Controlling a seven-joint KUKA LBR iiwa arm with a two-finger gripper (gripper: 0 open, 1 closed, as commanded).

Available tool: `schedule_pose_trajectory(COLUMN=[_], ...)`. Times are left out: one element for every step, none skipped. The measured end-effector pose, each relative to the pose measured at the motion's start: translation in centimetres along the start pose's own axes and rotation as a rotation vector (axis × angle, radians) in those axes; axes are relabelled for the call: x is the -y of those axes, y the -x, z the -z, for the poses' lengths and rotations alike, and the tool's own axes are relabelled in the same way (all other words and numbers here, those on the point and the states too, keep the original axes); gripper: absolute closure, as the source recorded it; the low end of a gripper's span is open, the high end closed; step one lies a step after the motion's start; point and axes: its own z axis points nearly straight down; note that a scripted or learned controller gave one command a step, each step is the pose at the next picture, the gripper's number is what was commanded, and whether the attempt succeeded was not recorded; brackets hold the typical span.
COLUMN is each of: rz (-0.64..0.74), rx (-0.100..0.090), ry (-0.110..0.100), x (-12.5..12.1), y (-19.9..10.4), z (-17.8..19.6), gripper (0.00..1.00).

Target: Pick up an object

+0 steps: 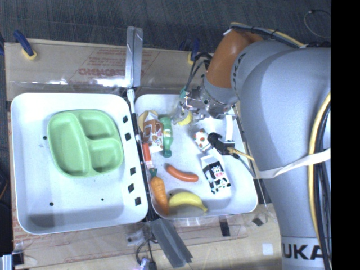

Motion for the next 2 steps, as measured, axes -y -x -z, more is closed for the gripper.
schedule_pose_trajectory(rz=[0.101,0.042], rx=[0.0,0.001], ry=[0.003,-0.001], x=[2.2,5.2], y=[-7.3,-5.4], z=[14.6,12.3], gripper=[1.0,1.0])
